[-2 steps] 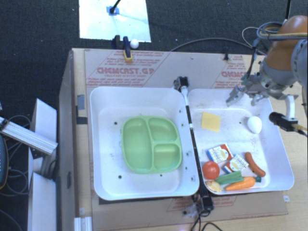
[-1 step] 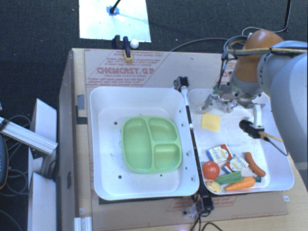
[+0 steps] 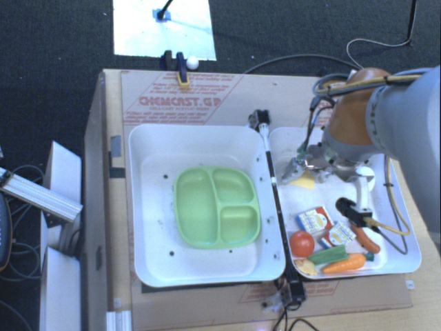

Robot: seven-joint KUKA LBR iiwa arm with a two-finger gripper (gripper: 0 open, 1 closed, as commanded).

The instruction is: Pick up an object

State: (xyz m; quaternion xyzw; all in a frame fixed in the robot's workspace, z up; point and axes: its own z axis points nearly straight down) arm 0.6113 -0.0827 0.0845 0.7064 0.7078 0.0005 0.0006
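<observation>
Two glossy white bins; fingers (open or closed, I cannot tell) over a yellow wedge

Robot arm: thick grey cylindrical link, rounded orange band above the wrist, thin cables looped along the band, and a small metallic gripper at the tip.
</observation>
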